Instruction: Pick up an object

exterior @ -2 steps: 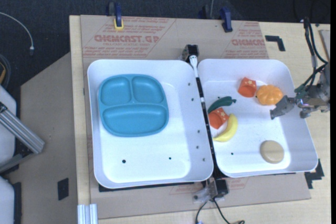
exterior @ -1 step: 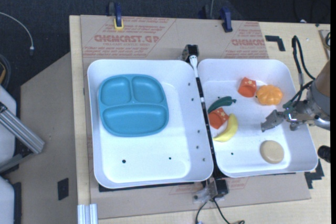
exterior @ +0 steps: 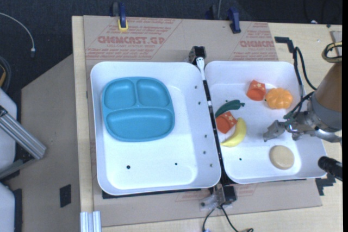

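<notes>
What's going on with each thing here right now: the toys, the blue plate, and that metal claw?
Gripper: low in the right bin, holding nothing.
Blue divided plate: flat in the left bin, nothing on it.
Banana: lying against the red piece.
Red piece with green stem: lying beside the banana.
Orange pepper: resting near the back.
Small red block: beside the pepper.
Beige disc: flat, near the front.

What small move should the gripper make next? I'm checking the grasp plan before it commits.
Probably a short shift toward the beige round piece, then descend. The gripper hangs in the right bin over bare floor, with nothing between its fingers, and that piece lies nearest, apart from the banana.
</notes>
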`<action>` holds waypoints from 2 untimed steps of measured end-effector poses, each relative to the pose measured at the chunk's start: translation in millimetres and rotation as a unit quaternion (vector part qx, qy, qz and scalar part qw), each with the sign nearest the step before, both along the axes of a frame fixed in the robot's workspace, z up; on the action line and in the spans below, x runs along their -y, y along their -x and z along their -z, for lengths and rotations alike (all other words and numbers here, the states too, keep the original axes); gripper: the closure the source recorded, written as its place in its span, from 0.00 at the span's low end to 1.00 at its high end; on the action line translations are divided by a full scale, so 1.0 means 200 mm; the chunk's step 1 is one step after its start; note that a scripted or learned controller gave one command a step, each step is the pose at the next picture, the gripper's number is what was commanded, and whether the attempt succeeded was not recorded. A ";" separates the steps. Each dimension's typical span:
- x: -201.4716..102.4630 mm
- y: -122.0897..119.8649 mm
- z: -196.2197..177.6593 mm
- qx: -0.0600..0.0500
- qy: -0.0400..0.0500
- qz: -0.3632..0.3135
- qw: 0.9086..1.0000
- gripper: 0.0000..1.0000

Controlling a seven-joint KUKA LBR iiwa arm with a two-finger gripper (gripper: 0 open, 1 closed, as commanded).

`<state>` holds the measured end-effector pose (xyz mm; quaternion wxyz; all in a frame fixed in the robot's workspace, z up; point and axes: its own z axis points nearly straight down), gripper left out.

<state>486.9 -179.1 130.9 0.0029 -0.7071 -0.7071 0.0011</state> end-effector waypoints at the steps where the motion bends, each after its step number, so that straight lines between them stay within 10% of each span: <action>1: 0.00 0.00 0.25 0.001 0.000 0.001 1.000 0.00; 2: 0.00 0.00 0.18 0.004 0.002 0.000 1.000 1.00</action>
